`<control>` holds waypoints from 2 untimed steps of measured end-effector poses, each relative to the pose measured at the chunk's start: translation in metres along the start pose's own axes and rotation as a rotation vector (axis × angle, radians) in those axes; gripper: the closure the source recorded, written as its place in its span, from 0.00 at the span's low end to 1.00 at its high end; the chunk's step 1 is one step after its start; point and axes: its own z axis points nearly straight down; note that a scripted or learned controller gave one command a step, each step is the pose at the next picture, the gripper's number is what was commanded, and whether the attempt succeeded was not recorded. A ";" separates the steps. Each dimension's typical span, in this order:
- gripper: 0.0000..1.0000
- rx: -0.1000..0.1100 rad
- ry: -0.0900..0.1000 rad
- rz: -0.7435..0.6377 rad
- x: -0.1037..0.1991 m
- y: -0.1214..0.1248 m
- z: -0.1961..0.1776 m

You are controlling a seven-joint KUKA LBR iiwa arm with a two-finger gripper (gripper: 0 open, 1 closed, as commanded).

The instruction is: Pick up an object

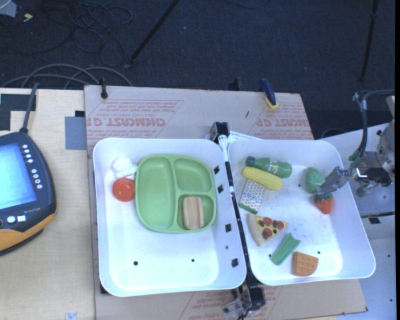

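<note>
- Camera view, right bin (347,259): gripper (328,189) is seen low at the right side, entering from the right edge, its tip over a small red piece (325,205) with a green top, just beside a green lump (313,178).
- Fingers: their spread cannot be told, the tip being small and dark against the bin; nothing is seen held between them.
- Likely target: the red piece, lying on the bin floor near the right wall, touching or nearly touching the tip.
- Other stock, right bin: green bottle (269,166), corn (262,178), grater (252,196), pizza slice (266,228), green pod (285,249), waffle (305,264).
- Left bin (113,259): green tray (175,193) holding a hot dog (193,212); tomato (123,189) beside it.
- Advice for the grasp: the tip is best centred over the red piece, clear of the green lump, so that only one item is caught.
- Descent should be carried to the bin floor before closing; the piece is small and rounded and may be squeezed out sideways.
- Lift should be made straight up, away from the wall.
</note>
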 end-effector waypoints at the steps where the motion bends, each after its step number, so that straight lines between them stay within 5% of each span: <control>1: 1.00 0.002 0.001 0.000 -0.001 0.000 -0.010; 2: 1.00 0.002 0.003 -0.004 0.054 -0.035 -0.023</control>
